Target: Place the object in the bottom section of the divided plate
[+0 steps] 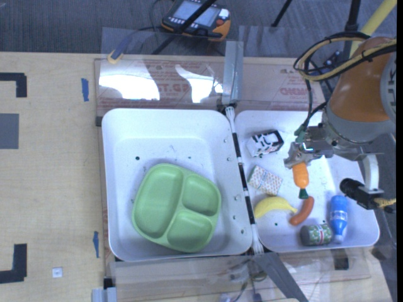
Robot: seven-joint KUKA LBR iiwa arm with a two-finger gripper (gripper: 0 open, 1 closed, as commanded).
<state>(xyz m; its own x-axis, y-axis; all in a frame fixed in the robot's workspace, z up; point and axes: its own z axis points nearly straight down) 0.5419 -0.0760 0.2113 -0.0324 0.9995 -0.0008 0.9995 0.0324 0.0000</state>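
1. camera view: the gripper [303,161] is seen over the right bin [371,231], with a carrot [302,175] pinched upright between its closed fingers.
2. the divided plate [177,207] is seen in the left bin [119,137], well apart from the carrot.
3. a banana [272,206], a sausage [302,211] and a bottle [339,216] are seen below the gripper.

Bright even overhead light, white glare on the clear panel [157,80] behind the left bin [119,137], soft shadows, slightly grainy, mildly soft focus.
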